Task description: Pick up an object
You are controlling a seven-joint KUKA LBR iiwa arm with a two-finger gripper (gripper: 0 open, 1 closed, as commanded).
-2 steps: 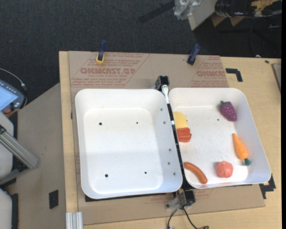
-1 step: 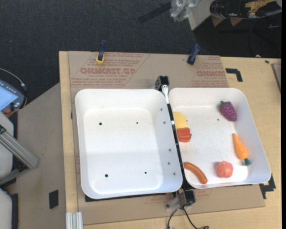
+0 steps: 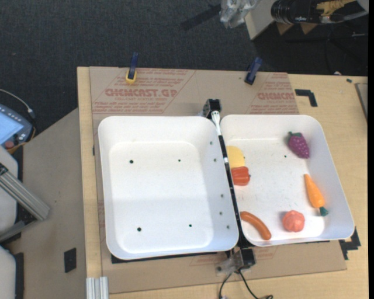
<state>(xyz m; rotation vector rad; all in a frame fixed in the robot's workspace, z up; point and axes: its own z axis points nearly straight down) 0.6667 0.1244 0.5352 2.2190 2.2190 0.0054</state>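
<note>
The right bin [image 3: 327,175] holds several toy foods. A purple grape bunch [image 3: 298,144] lies at its far right and an orange carrot [image 3: 314,193] along its right wall. A red round fruit [image 3: 293,221] and an orange-red sausage [image 3: 255,225] rest near its front edge. A yellow piece [image 3: 235,156] and a red pepper [image 3: 240,176] sit against its left wall. My gripper [image 3: 235,13] hangs at the top of the view, beyond the bench's far edge and well away from both bins, with nothing seen in it.
The left bin [image 3: 158,187] stands beside the right one on a cardboard sheet [image 3: 175,87]. Blue clamps [image 3: 133,67] [image 3: 253,70] hold the sheet's far edge. A black bracket [image 3: 211,107] sits where the bins meet.
</note>
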